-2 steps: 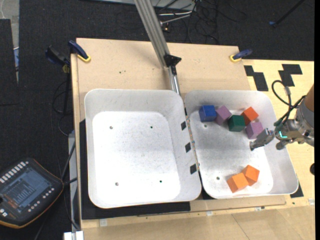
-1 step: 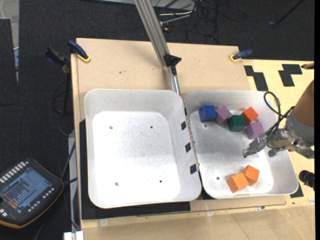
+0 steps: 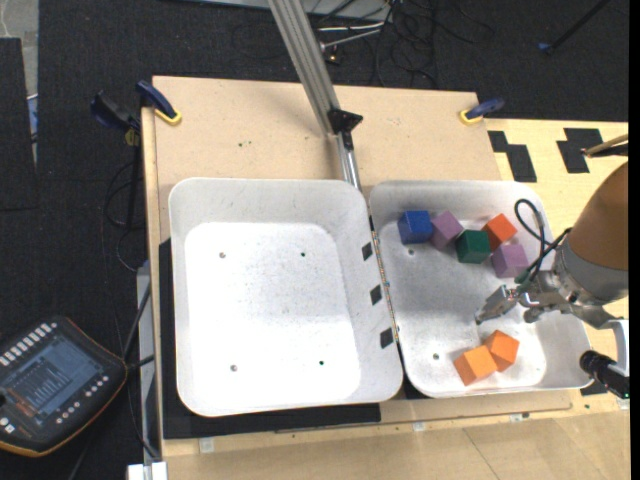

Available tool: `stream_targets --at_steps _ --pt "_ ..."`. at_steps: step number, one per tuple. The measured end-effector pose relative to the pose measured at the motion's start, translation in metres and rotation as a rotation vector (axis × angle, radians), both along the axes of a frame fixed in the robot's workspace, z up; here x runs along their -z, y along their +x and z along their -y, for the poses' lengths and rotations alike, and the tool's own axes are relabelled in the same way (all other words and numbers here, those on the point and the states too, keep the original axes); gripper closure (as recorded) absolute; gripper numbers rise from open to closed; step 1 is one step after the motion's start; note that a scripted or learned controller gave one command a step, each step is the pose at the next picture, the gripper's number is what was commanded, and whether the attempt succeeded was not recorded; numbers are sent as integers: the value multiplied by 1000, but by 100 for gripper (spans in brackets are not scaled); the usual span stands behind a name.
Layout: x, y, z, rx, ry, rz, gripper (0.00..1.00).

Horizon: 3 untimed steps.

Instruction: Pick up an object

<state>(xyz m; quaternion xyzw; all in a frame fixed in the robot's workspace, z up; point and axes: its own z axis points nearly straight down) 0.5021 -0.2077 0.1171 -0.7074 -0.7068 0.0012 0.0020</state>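
Hovering tool (image 3: pixel 500 306), fingers parted, empty

Dark carpet-ish floor (image 3: pixel 70 48) all round a plywood bench (image 3: pixel 300 133). Tangled cables (image 3: pixel 400 13) up top, teach pendant (image 3: pixel 50 383) lying bottom left.

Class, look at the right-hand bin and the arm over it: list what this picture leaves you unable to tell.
- Gripper: too small and blurred to tell whether it grips anything.
- Arm: cut off by the right edge.
- Green block: partly hidden by the neighbouring purple block and orange block.
- Two orange blocks: touching or apart is unclear.
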Motion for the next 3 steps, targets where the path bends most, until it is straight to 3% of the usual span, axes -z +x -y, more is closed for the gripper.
stream_targets --at_steps 1,2,3 --pt "23 0 0 -1 -2 4 0" --pt "11 1 0 -1 -2 7 100" --pt "-35 7 7 -3 -4 10 100"
